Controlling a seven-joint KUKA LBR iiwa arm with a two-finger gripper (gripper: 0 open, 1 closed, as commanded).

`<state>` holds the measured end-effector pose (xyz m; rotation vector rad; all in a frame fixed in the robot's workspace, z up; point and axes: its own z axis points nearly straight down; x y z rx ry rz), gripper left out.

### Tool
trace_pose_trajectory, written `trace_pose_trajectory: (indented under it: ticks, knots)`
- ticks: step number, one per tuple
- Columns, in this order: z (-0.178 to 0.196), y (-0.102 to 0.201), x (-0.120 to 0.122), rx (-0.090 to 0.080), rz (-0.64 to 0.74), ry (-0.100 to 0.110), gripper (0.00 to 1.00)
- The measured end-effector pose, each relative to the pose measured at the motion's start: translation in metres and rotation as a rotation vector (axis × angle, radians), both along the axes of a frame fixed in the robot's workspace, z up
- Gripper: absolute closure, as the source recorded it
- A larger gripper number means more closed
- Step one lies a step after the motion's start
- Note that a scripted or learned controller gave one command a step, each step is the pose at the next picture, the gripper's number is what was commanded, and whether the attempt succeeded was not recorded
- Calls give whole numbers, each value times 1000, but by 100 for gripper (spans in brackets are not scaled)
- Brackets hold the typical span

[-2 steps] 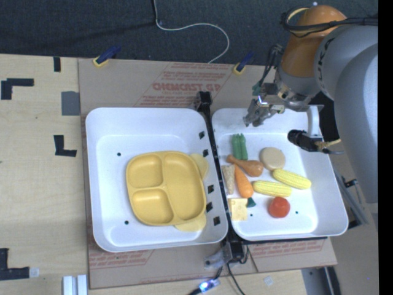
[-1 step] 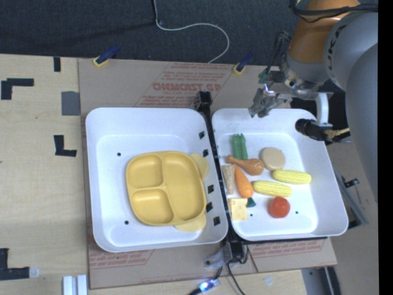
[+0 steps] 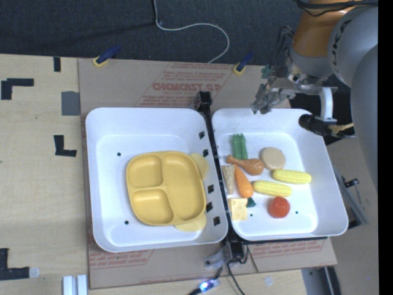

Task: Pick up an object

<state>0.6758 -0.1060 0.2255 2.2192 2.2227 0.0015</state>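
Observation:
The right bin (image 3: 319, 165) holds toy food: a green vegetable (image 3: 239, 146), a chicken drumstick (image 3: 244, 162), a beige cookie (image 3: 272, 158), two yellow corn cobs (image 3: 291, 177) (image 3: 271, 188), an orange carrot (image 3: 243, 183), a red tomato (image 3: 279, 207), a pale stick (image 3: 228, 180) and a cheese piece (image 3: 238, 209). My gripper (image 3: 263, 103) hangs above the back rim of the right bin, beyond the green vegetable, with nothing visibly between its fingers.
The left bin (image 3: 104, 165) holds a yellow divided plate (image 3: 166, 187) over another pale yellow piece. A white cable (image 3: 196, 26) loops behind the bins. The grey arm (image 3: 350, 35) fills the upper right.

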Motion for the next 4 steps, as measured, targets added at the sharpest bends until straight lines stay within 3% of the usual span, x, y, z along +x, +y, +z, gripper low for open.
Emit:
trace_pose_trajectory:
  ticks: [2, 3, 4]
  knots:
    - [13, 103, -21, 2, 5, 3, 100]
    - [-6, 154, -19, 1, 5, 5, 100]
    - [7, 162, -31, 0, 2, 3, 100]
